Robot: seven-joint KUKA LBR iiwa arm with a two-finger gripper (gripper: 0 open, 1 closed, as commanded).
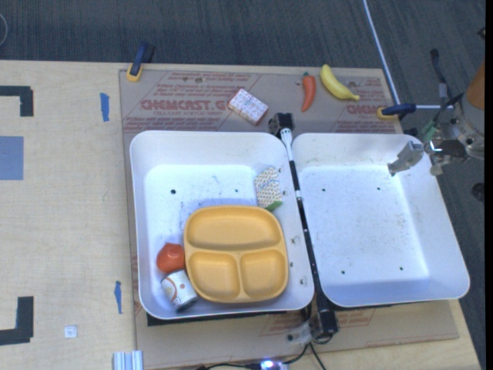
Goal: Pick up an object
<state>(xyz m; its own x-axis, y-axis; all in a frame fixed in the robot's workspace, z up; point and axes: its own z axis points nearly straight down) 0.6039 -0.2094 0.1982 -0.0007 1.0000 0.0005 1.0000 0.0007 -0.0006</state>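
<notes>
The left bin [150, 160] holds a yellow divided plate [235, 253] at its near side. A red round object [170, 257] and a small white-and-orange can [179, 289] lie just left of the plate. A patterned pouch [267, 186] rests by the bin's right wall. My gripper [418, 163] hovers over the far right corner of the right bin [454, 272], well away from all these objects. It stands open with nothing between its fingers.
Behind the bins, on the brown board, lie a banana [337, 83], a red chili [308, 92] and a speckled block [247, 106]. A blue-and-yellow clamp [139, 60] sits at the board's far left corner, another clamp [397, 111] near the arm.
</notes>
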